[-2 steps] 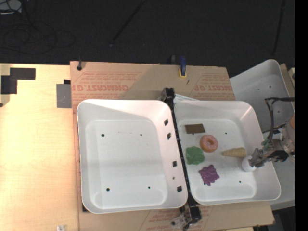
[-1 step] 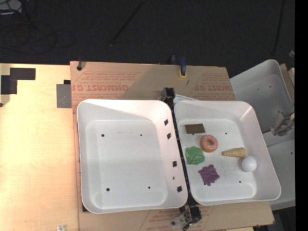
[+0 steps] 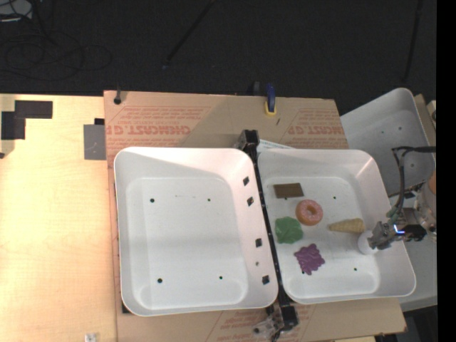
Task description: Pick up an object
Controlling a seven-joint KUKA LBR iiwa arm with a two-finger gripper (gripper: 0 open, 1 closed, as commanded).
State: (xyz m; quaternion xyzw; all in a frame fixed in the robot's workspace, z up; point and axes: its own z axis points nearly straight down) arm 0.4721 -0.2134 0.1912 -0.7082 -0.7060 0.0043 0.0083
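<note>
On the left stands a pale wooden bench top [image 3: 50, 219], and beside it a sheet of brown cardboard [image 3: 214, 123] lies under both bins. The left bin [image 3: 132, 191] is a shallow white tray with small dark holes in its floor. Black clips [image 3: 256, 219] sit along the seam where it meets the right bin [image 3: 370, 291].

The right bin holds five small things. A brown rectangular block [image 3: 288, 190] lies toward the back. Just in front of it sits a pink-and-orange doughnut [image 3: 309, 211], with a green lump [image 3: 288, 229] near it on the left. A purple cluster [image 3: 309, 258] — grape-like — lies nearer the front. To the right of the doughnut rests a tan cone [image 3: 346, 226], lying on its side, its narrow end toward the doughnut.

At the bin's right wall the gripper [image 3: 374, 241] hangs low, just beside the cone's wide end — whether they touch cannot be told. Whether it is spread or closed cannot be told either.
</note>
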